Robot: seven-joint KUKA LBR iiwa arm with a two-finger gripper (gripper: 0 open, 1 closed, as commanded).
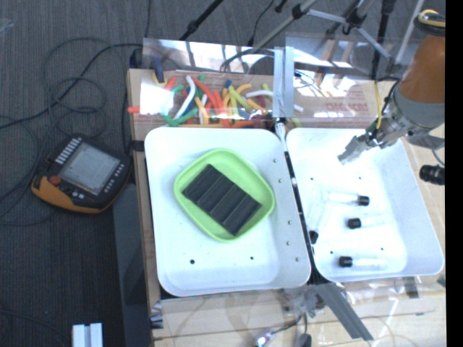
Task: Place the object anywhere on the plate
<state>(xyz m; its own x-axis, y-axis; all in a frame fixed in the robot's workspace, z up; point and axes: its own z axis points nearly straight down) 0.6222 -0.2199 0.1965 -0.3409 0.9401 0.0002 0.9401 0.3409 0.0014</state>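
Camera view, from above at a slant: my pincer point(352, 150) hangs over the upper part of the right shallow white bin point(405, 166), reaching in from the right. I cannot tell how it is set, and I see nothing held in it. The likely objects are three small clear tubes with black caps lying on that bin's floor: one point(347, 199) just below the pincer, a second point(353, 223) below that, a third point(358, 262) near the bin's bottom edge. The nearest tube's long axis runs roughly left-right. The lime-green square plastic plate point(262, 207) sits in the left white bin point(210, 277), carrying a dark ribbed slab point(221, 198). So I judge: down first, then carry left across the divider.
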